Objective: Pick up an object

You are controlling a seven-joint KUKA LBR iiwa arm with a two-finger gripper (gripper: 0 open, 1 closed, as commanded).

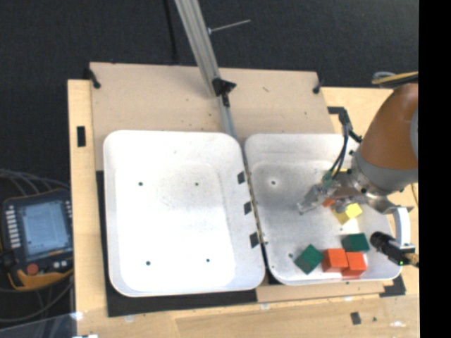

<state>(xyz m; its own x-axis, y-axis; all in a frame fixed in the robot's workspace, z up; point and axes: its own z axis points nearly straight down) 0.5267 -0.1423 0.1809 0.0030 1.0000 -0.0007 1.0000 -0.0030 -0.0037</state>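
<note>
My gripper (317, 197) hangs low over the middle of the right bin (282, 160), reaching in from the right under the orange-banded wrist. Just to its right lies a yellow block (349, 212), partly covered by the gripper body. A small orange piece (329, 203) shows right by the gripper; I cannot tell whether it is held. Along the bin's front edge sit a green block (308, 258), two orange blocks (336, 260) (355, 263) touching each other, and a darker green block (356, 243) behind them.
The left bin (173, 210) lies beside the right one, joined by small black clips (248, 206). A slanted metal pole (201, 41) rises behind the bins. A teach pendant (39, 231) rests off the bench at the left.
</note>
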